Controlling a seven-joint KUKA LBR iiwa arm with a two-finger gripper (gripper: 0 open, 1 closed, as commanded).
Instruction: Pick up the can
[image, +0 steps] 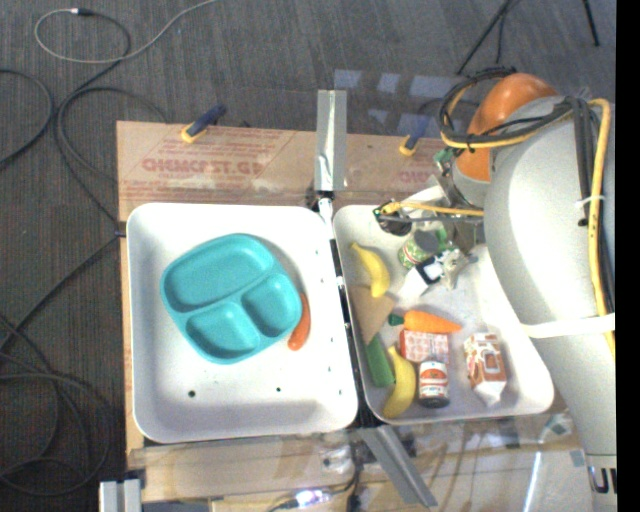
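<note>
Arm (545, 220) comes in from 3 o'clock and covers the right bin's (525, 398) far-right part. Left bin (200, 395) holds a teal plate (230, 295) with an orange carrot (299, 325) at its 4 o'clock edge; none of that matters for the task.

The can (433, 383) is in the right bin, near the bin's 6 o'clock rim. It is small, with a red label and dark top. Its long axis seems to run 12-to-6, but I can't tell if it is standing or lying.

It is crowded: a red pack (422, 346) touches it at 12, a banana (400, 385) is just beside it at 9, and a carton (485, 360) is near at 2. A second carrot (432, 322) lies across the lane above the pack.

The claw (432, 255) is in the bin's 12 o'clock half, next to something green. Whether it is apart or together I cannot tell, because of blur and cables.

Key relation: the can lies at about 6 o'clock from the claw, well apart, with the carrot and pack between them. The move likely needs travel toward 6, then a descent with the grip across the can's short axis.
</note>
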